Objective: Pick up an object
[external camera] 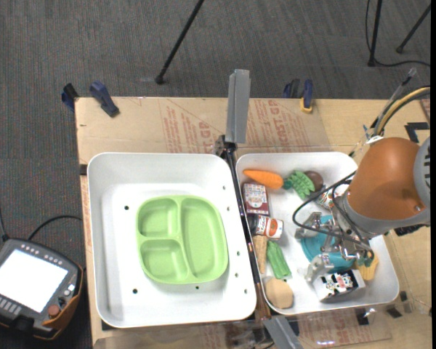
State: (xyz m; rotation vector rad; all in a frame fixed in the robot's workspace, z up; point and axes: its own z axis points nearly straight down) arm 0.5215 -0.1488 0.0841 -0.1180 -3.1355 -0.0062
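Over right bin (389, 282), near its right wall, gripper (334, 264) sits amid clutter; finger state unclear.

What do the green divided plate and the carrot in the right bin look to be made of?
Green divided plate: likely moulded plastic, matte, one even colour with soft rounded dividers. Carrot: probably a plastic toy, smooth and uniformly orange; too small to be sure.

My wrist wears a broad, rounded orange band (385, 177) under a grey link (432, 173). Black cables (320, 198) loop beside it; my gripper (334, 257) is metal and teal.
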